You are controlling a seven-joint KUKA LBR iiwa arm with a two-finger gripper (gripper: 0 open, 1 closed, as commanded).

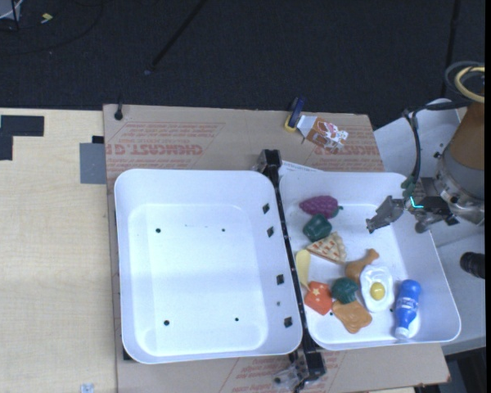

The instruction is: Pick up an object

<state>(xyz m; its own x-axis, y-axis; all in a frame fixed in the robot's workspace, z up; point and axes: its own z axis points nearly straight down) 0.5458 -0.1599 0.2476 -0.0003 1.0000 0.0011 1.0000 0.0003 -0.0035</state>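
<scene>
The right bin [425, 244] holds a cluster of toy foods. Among them are a purple eggplant [319, 205], a green pepper [316, 228], a pizza slice [329, 248], a chicken drumstick [362, 264], a fried egg [376, 287], a blue bottle [406, 306], a dark green piece [344, 290], a red piece [317, 299] and an orange-brown piece [353, 317]. My gripper [405, 217] hangs over the upper right part of this bin, to the right of the eggplant. It is open, with nothing between its fingers.
The left bin [131, 219] sits beside the right one, with a black divider [282, 252] between them. A small printed card [323, 133] and a blue-yellow clip [295, 115] lie on the cardboard behind the bins.
</scene>
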